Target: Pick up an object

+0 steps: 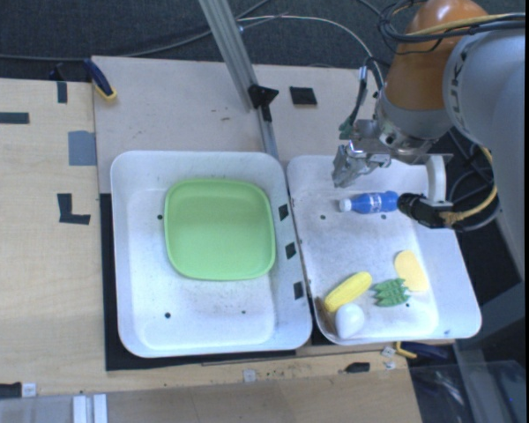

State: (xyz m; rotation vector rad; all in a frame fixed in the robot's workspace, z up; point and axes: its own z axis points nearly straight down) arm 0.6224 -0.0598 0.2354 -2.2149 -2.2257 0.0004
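So from your overhead camera you've got the two white bins side by side. The left bin (137, 263) has a green square plate (219, 228) lying flat in the middle of it. The right bin (441, 271) is where all the small stuff is: a little blue bottle (370, 203) with a white cap lying on its side near the far end, cap pointing toward the divider between the bins. Down at the near end you've got a yellow corn cob (346, 290), a white round thing (349, 320) touching it just below, a green leafy toy (391, 293) right beside the corn, and a yellow oval piece (411, 270) next to that.

The arm comes in from the right, orange band up top, and the gripper (346, 173) sits over the far end of the right bin, just above and a bit left of the bottle's cap. Honestly can't tell if it's released or clenched at this angle, and nothing is visibly pinched in it. The bottle is apart from it, lying on the bin floor.
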